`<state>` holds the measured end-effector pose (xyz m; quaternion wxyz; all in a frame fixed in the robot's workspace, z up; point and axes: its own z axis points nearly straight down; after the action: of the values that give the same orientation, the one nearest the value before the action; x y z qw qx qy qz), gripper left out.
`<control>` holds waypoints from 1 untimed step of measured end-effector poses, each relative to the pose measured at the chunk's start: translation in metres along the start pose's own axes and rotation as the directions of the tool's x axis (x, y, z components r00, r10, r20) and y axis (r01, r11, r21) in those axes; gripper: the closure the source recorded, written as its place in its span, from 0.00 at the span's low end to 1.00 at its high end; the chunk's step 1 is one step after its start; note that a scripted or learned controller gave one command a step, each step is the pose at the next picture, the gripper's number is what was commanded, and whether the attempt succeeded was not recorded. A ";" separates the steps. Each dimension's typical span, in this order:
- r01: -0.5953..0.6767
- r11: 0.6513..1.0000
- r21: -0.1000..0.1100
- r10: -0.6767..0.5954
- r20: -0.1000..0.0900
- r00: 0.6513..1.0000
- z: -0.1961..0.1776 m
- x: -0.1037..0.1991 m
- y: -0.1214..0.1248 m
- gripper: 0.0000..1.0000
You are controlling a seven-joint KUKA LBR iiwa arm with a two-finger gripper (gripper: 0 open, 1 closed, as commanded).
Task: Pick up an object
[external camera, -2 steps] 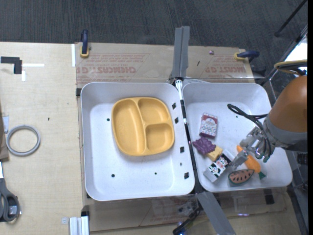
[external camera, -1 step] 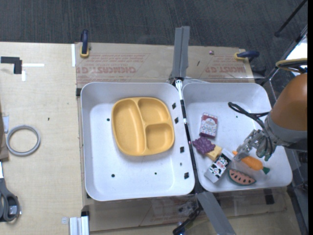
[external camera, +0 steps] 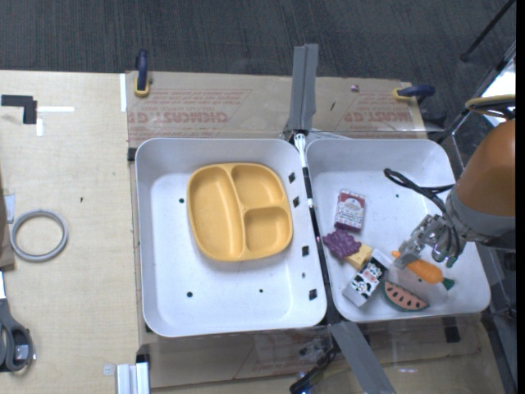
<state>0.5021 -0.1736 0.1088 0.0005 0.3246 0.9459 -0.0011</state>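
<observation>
— Where the bench (external camera: 66,138) meets dark carpet, what sits leftmost?
— A tape ring (external camera: 37,235), then the yellow tray (external camera: 239,212) in the left bin (external camera: 164,302).
— And the right bin (external camera: 426,158)?
— Toys; the gripper (external camera: 433,243) hovers spread, unladen, over the carrot (external camera: 426,270).

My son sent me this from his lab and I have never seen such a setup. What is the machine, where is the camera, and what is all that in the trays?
One camera looks down at a slant on a bench with two shallow white bins. The left bin holds a yellow divided plate. The right bin holds toy items: a small red box, purple grapes, a cheese wedge, a cow-patterned carton, a watermelon slice and a carrot. The grey robot arm reaches in from the right. Its gripper hangs just above the carrot; nothing visibly sits between its fingers.
</observation>
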 end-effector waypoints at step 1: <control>0.003 1.000 0.000 -0.003 0.001 1.000 -0.009 0.000 0.001 1.00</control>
<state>0.5029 -0.1732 0.1177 0.0009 0.3232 0.9463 -0.0015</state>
